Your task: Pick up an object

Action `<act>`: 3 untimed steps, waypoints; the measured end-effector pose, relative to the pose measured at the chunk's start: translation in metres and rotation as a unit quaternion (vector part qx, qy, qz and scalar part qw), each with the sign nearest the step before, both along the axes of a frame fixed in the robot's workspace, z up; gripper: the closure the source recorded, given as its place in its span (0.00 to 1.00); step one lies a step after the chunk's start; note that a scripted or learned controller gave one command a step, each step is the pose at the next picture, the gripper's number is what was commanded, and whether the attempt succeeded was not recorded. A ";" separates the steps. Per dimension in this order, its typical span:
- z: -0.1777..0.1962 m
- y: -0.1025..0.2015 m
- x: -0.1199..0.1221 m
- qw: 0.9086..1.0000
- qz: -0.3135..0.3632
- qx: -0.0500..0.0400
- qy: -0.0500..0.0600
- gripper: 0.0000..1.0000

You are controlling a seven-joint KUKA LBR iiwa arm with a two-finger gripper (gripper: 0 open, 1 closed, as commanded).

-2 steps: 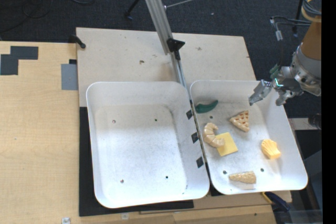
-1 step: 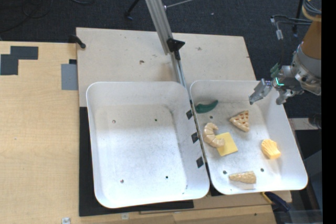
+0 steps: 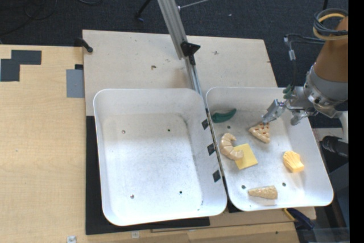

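Note:
The right bin holds several small food-shaped pieces. A green curved piece lies near its left wall. A pale croissant shape touches a flat yellow square. A tan waffle wedge lies mid-bin, a yellow corn-like piece to the right, and a tan bread piece near the front. My gripper hangs at the bin's upper right, just above and right of the waffle wedge. Its fingers stand apart with nothing between them.
The left bin sits beside the right one, a row of black clips along their shared wall. A slanted aluminium post rises behind the bins. Wooden bench surface extends left.

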State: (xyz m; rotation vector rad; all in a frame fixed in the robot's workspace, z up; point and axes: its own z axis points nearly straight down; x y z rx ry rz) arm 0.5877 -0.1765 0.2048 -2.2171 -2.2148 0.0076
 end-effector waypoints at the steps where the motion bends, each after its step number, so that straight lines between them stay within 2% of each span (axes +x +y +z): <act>1: -0.060 -0.007 0.001 1.000 0.000 0.000 0.000 0.00; 2: -0.113 -0.006 0.000 1.000 0.000 0.000 -0.002 0.00; 3: -0.101 -0.008 0.001 1.000 -0.003 -0.001 -0.003 1.00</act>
